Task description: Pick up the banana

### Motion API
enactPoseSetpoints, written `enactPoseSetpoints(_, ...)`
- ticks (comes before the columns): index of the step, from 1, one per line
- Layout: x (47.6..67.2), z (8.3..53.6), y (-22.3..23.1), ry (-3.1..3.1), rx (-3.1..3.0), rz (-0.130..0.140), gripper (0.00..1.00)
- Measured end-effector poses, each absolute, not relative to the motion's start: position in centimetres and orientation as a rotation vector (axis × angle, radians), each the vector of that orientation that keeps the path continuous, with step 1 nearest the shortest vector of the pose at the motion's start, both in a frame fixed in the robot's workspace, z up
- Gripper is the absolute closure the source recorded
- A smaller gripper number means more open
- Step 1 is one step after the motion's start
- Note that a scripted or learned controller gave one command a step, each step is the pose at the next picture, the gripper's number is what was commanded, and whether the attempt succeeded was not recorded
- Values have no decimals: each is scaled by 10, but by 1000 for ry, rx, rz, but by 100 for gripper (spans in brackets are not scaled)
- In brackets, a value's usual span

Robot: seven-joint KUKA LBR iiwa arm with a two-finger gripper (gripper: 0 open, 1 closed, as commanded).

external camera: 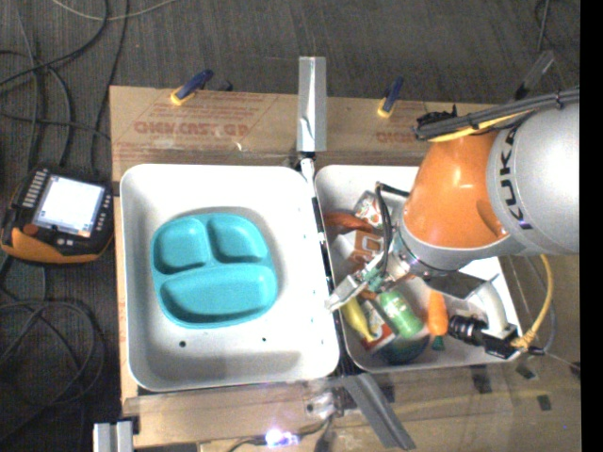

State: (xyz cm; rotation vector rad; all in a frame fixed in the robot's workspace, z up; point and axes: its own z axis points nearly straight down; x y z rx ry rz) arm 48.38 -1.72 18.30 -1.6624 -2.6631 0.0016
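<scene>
The slim yellow curved banana (356, 315) lies lengthwise toward the right bin's near-left corner, just below-left of the tool (369, 282), whose opening I cannot tell.

One camera is fixed high above the bench (141, 121) and looks down on it at a slight slant. It stands far enough to take in both white bins: the left bin (141, 196) and the right bin (332, 191). Dark floor (94, 26) with cables shows around the bench's far and left edges.
</scene>
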Motion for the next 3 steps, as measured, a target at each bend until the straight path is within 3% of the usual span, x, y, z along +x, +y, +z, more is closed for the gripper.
enactPoseSetpoints(1,517,250,48,-2670,-1655,1,0)
enactPoseSetpoints(2,489,203,140,-2816,-1385,3,0)
enactPoseSetpoints(3,618,130,144,-2809,-1404,4,0)
